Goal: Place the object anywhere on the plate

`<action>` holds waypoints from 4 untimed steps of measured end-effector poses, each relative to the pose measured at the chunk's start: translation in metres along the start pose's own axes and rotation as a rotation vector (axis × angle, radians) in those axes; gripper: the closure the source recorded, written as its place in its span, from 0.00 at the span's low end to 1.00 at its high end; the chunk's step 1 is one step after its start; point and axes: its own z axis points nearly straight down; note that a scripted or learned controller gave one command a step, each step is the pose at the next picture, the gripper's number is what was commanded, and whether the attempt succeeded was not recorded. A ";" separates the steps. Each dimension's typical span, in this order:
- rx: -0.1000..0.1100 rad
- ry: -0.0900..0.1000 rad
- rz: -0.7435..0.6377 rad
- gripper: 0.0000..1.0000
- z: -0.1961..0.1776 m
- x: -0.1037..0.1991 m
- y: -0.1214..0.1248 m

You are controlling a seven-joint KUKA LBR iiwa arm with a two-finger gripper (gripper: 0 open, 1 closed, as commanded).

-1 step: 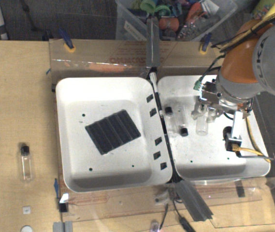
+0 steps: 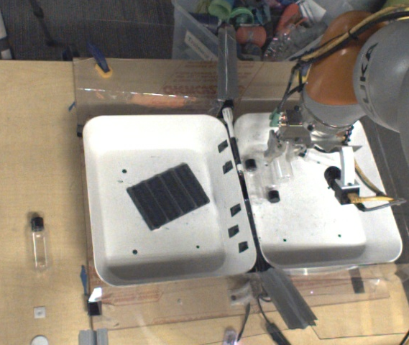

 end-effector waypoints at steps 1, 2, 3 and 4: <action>0.001 0.000 0.304 1.00 -0.016 0.011 0.037; 0.000 0.000 0.278 1.00 -0.042 0.044 0.045; -0.001 -0.002 0.274 1.00 -0.052 0.046 0.045; -0.002 -0.003 0.272 1.00 -0.062 0.048 0.046</action>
